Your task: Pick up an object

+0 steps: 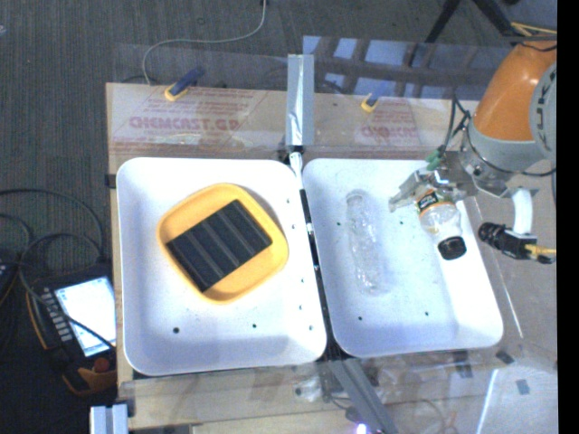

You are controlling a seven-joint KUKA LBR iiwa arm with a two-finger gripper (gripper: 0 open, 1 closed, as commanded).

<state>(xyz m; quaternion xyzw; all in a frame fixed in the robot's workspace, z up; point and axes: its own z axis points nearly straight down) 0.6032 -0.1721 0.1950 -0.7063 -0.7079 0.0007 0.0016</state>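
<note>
My gripper (431,197) hangs over the right edge of the right bin (407,333), below the arm's orange band. A small clear bottle (440,215) with an orange label and a black cap (450,247) sits between its fingers, and the gripper is shut on it. The bottle tilts with its cap pointing toward the front right, over the bin's rim. A larger clear plastic bottle (364,240) lies lengthwise on the right bin's floor, left of the gripper and apart from it.
The left bin (145,333) holds a yellow rounded dish (181,220) with a black ridged panel (220,242) on it. A metal divider (298,98) stands between the bins at the back. Cables and a tablet lie on the floor at left.
</note>
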